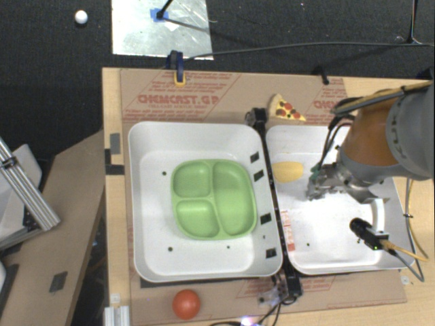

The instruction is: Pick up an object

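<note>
So the cardboard-covered tabletop [204,90] carries two shallow white plastic bins. The left bin [146,182] holds a green sectioned plate [214,199]. In the right bin [326,250], the grey arm's hand [318,185] sits just beside a yellow oval object [287,172]; whether it's clenched, can't tell. A slice-shaped pizza toy [286,109] lies behind that bin.

My arm [401,138] comes in from the right, grey, with its orange band [370,138] just above the wrist. The wrist bends down and to the left, and my gripper [318,185] hangs low at its end, dark and small below the wrist.
</note>
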`<action>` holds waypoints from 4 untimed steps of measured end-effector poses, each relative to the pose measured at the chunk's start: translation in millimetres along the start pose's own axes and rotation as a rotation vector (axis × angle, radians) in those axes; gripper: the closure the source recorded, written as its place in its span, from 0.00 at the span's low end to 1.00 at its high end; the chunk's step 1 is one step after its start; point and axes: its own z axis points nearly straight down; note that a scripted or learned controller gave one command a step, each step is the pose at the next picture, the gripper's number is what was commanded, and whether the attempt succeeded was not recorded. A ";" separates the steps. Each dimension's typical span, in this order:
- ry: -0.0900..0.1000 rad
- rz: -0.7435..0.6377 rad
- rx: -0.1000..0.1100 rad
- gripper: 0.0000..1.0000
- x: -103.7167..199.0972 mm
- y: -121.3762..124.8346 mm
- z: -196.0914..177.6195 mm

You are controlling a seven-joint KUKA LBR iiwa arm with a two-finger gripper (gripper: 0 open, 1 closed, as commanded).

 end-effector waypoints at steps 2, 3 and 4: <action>-0.001 -0.004 -0.004 1.00 9.2 -1.1 -106.0; 0.001 -0.009 -0.001 1.00 52.9 15.2 -117.7; 0.002 -0.010 -0.001 1.00 103.1 32.5 -130.6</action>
